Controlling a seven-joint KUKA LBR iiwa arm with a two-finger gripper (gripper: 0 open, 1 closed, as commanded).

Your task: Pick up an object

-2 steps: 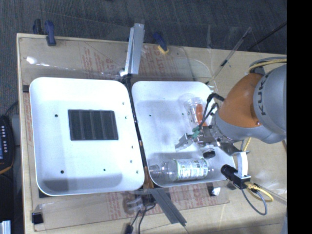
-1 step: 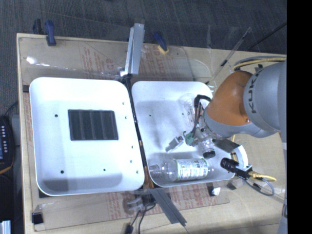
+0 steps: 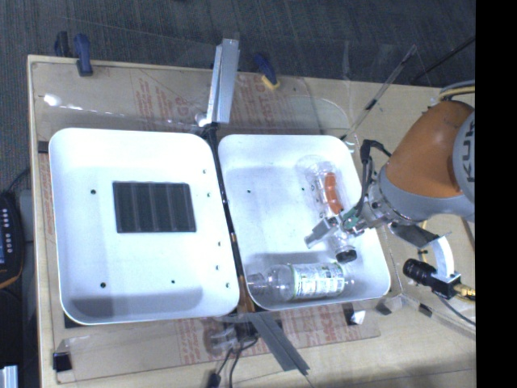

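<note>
The tan wooden surface point(image 3: 48, 87) sat on dark carpet point(image 3: 339, 14), two shallow white bins point(image 3: 73, 160) filling it edge-to-edge; gripper point(image 3: 339, 229) low in the right bin, couldn't tell its state.

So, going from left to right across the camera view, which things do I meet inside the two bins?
Dark ribbed panel in the left bin → right bin → clear plastic bottle lying along its near side → gripper.
</note>
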